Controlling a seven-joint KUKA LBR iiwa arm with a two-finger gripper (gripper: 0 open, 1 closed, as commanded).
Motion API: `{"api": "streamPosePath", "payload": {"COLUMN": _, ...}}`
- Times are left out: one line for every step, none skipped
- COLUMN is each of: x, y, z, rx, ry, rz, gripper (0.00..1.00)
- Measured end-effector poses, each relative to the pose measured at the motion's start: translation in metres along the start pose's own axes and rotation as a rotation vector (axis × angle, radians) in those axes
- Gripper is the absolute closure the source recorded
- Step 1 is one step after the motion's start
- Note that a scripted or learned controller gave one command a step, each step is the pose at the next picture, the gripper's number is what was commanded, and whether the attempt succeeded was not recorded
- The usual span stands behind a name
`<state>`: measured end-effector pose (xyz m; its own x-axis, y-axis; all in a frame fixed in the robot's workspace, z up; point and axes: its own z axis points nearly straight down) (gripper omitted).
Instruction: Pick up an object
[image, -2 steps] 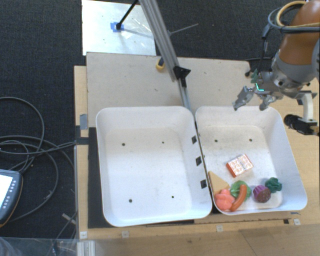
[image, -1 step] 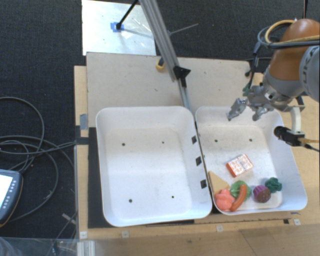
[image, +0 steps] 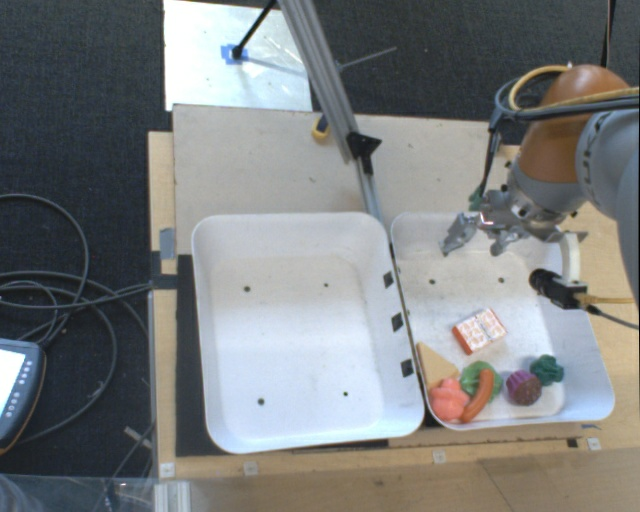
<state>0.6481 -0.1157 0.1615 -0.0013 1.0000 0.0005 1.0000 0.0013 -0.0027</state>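
Grey arm's hand hangs over the far end of the right shallow white bin, fingers spread apart with nothing between them.

The things to pick from lie bunched at the near end of that bin, well apart from the hand: an orange-red rectangular block with a pale grid pattern, a tan wedge-shaped piece against the bin's left wall, a salmon-pink lumpy toy, an orange carrot-shaped toy lying across a green leafy toy, a dark purple round toy and, just beside it, a dark green broccoli-like toy. The left shallow white bin sits alongside on the pale board table.
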Motion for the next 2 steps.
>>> {"api": "streamPosePath", "payload": {"x": -0.002, "y": 0.004, "z": 0.042, "rx": -0.001, "ry": 0.000, "rz": 0.000, "gripper": 0.00}}
{"api": "streamPosePath", "payload": {"x": -0.002, "y": 0.005, "z": 0.028, "rx": -0.008, "ry": -0.001, "rz": 0.000, "gripper": 1.00}}
